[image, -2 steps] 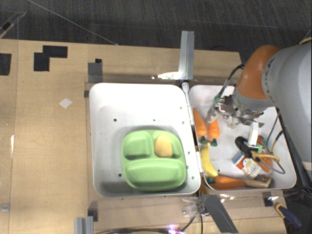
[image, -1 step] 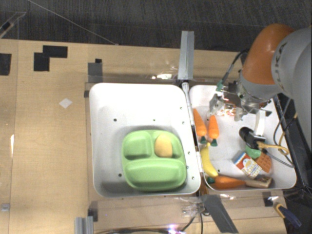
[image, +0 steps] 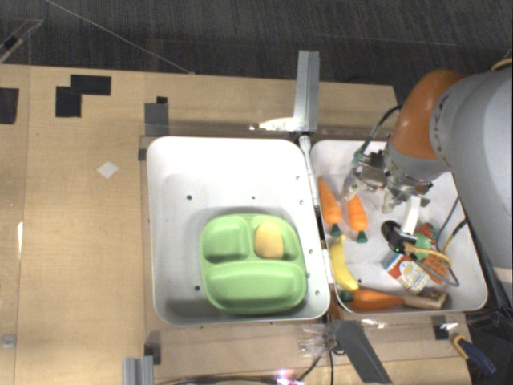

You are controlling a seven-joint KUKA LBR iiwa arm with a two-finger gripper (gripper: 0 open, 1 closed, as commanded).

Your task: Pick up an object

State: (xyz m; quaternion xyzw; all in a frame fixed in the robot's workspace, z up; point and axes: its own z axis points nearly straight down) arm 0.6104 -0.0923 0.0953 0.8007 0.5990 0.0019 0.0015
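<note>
From the right bin's (image: 469, 295) three o'clock, the arm lowers its pincer (image: 358, 200) over a small carrot (image: 357, 214) near centre, ready to grab; its grip I cannot tell.

My arm (image: 473, 135) reaches in from the right, orange band uppermost, wrist bent downward; the gripper (image: 377, 189) looks lowered, though detail is blurry.

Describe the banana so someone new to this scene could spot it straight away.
Look in the right bin, along its left wall. The banana lies there, below two carrots and above a third carrot at the bottom edge. It is the only yellow, curved thing in that bin.
</note>
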